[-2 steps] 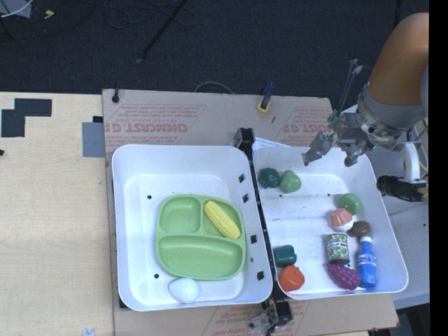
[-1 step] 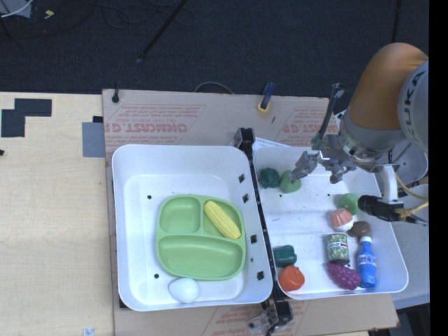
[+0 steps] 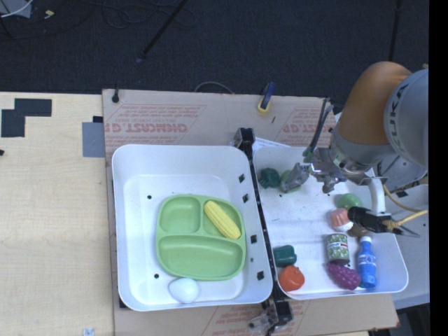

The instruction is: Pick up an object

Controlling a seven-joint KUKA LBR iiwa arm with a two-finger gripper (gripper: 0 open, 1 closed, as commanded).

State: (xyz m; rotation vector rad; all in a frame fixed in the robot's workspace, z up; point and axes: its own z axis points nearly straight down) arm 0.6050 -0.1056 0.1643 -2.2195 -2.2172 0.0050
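Brown cardboard is lying under two white bins [image 3: 140, 161]. I cannot tell how the gripper [image 3: 297, 176] is set. It is hovering low in the right bin, touching or just beside a dark green toy [image 3: 269, 178]. I think it is reaching; next comes a squeeze and lift.
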